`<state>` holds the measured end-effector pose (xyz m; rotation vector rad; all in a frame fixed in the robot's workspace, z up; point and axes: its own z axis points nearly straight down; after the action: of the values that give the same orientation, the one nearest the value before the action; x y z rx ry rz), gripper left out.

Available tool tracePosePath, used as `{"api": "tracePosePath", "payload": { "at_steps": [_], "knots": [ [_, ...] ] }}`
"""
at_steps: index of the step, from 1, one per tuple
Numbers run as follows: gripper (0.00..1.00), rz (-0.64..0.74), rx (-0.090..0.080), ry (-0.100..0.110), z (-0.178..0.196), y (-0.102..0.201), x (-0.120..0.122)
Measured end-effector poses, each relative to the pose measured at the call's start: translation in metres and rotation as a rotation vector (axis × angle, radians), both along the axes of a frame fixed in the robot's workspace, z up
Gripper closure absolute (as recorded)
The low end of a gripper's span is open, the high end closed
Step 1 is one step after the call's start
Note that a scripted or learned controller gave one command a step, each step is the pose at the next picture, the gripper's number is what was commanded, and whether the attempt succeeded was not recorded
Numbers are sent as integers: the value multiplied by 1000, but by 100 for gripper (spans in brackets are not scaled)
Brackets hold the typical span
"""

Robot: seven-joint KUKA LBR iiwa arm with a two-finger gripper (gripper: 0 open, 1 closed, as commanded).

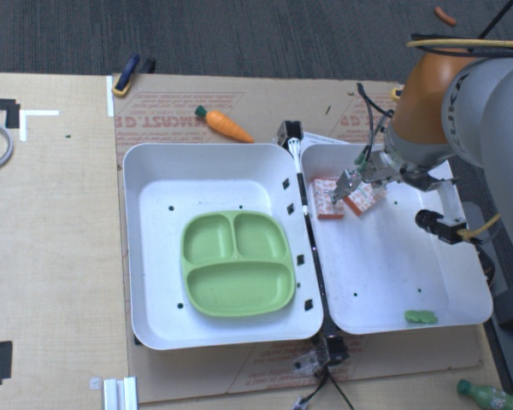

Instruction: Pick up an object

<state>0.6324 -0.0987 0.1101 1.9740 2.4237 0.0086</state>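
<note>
Two red-and-white packets lie in the far left corner of the right bin [385, 297]: one [327, 200] next to the divider, the other [362, 201] just right of it. My gripper [349, 184] hangs low over this corner, between the two packets and touching or nearly touching the right one. A small green piece [421, 317] rests near the right bin's front edge. In the left bin [145, 229] a green divided plate [237, 263] lies flat.
A toy carrot [225, 125] lies on the cardboard behind the left bin. A blue-and-yellow tool [126, 73] sits at the far left of the cardboard. A green bottle [487, 393] lies at the front right corner. The grey arm [470, 101] covers the right bin's far right.
</note>
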Motion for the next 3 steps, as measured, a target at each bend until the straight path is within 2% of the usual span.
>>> {"api": "tracePosePath", "payload": {
  "at_steps": [1, 2, 3],
  "knots": [
    [0, 8, 2, 2, -11, 0, -6],
    [100, 8, 1, -2, 0, -1, -5],
    [0, 8, 1, -2, 0, -1, -5]
  ]
}}
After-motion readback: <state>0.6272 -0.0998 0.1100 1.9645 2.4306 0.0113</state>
